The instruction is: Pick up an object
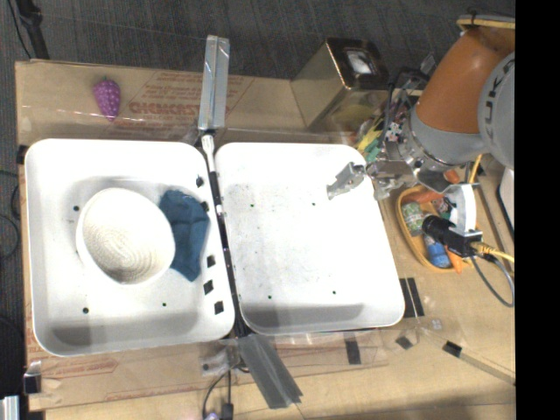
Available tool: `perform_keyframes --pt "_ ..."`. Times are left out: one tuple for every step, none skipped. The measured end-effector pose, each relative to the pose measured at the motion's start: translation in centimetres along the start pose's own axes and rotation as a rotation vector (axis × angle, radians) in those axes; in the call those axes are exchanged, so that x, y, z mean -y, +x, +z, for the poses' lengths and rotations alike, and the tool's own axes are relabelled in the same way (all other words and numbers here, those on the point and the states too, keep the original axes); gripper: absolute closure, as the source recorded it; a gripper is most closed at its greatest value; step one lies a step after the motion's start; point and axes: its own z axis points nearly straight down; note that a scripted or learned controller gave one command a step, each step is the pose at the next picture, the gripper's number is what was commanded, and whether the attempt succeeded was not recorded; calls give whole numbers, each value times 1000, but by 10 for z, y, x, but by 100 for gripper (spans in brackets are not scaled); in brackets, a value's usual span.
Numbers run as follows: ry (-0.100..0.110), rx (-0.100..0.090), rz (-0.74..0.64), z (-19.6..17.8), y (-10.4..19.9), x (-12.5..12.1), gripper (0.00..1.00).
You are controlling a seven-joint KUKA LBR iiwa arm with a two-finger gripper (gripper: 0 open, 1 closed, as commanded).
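A round cream-white woven object [127, 233] lies in the left bin [52, 322], with a crumpled blue cloth [186, 231] touching its right side. My gripper [346, 180] hangs over the upper right corner of the right bin [385, 300], far from both objects. Nothing shows between its fingers.
A purple grape-like toy [108, 97] lies on the cardboard behind the left bin. A brown box [343, 79] stands behind the right bin. Cables and a yellow dish of small items [433, 226] crowd the bench to the right. A metal divider [213, 81] rises between the bins.
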Motion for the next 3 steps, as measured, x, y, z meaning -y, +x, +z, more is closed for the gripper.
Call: perform_keyframes --pt "-7 3 -139 -80 -22 56 0" --pt "-1 0 -216 -45 -21 21 0" --pt "-9 5 -347 -141 -21 52 0"
